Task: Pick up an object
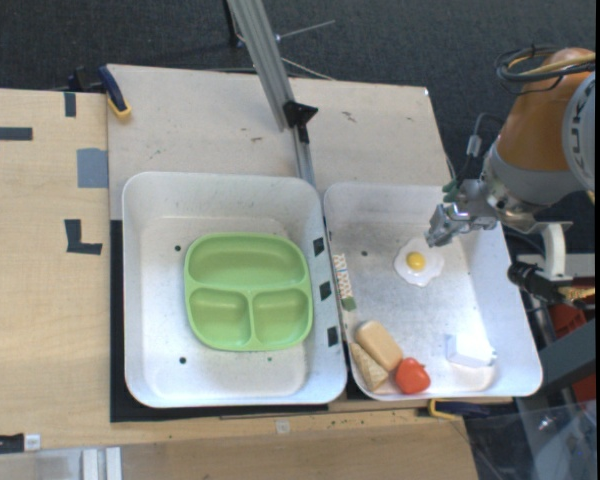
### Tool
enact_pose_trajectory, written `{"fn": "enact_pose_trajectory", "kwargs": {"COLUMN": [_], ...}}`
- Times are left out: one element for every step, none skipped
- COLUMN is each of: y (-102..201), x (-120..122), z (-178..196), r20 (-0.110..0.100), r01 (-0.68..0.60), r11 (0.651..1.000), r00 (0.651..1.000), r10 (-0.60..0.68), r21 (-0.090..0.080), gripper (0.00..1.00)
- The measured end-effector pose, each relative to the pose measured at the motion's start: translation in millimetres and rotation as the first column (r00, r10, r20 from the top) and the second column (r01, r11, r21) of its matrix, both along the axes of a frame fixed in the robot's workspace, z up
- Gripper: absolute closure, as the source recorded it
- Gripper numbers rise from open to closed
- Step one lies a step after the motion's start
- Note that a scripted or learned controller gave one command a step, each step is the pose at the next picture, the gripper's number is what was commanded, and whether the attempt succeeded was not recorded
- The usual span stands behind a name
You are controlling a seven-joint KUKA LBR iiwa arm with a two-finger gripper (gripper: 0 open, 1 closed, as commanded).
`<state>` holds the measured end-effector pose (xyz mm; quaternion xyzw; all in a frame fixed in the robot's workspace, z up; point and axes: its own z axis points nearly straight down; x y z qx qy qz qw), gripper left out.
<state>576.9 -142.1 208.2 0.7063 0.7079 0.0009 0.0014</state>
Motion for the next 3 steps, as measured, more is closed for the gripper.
{"fn": "enact_pose_trajectory", "kwargs": {"y": [0.5,53.3,106.3], "x": [0.7,6.7,7.2], "z": [25.7,26.9,32.8], "r20": [-0.001,-0.004,-0.003], "r01": [0.001,-0.004,-0.005], "r11": [1.0,1.0,1.0], "r00": [1.0,1.0,1.0], "r10": [-0.001,0.004,0.005], "r21": [0.0,0.002,0.002], "gripper": [1.0,1.0,1.0]}}
